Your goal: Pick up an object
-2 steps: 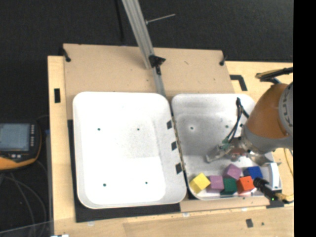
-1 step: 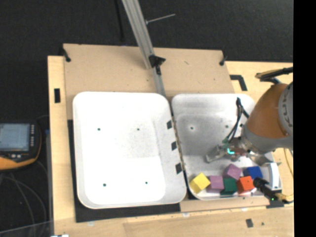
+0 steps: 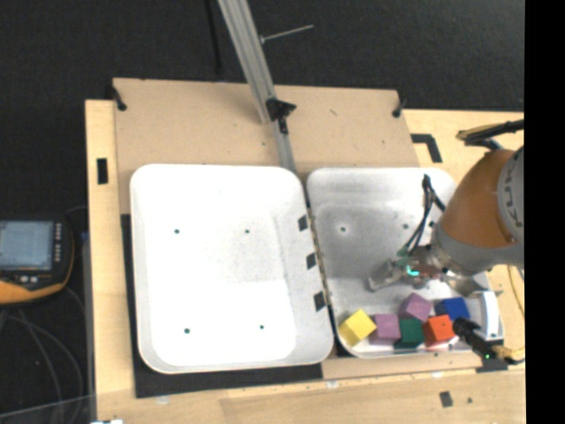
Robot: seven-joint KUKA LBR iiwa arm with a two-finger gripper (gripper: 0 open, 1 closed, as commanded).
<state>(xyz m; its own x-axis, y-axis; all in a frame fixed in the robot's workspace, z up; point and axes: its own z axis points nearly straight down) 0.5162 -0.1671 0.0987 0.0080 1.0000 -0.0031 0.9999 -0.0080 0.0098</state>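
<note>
Hovering tool (image 3: 386, 280) above blocks (image 3: 408, 323)

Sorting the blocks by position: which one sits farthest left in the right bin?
The yellow block, at the left end of the cluster along the bin's near edge; the purple, green, orange and blue blocks lie to its right.

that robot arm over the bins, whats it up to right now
A grey arm with an orange band reaches in from the right over the right-hand bin. Its pincer sits low above the bin floor, just above a cluster of small blocks along the near edge: a yellow block, two purple ones, a green, an orange-red and a blue. Nothing is visibly held yet. The left-hand bin has no arm over it.
</note>
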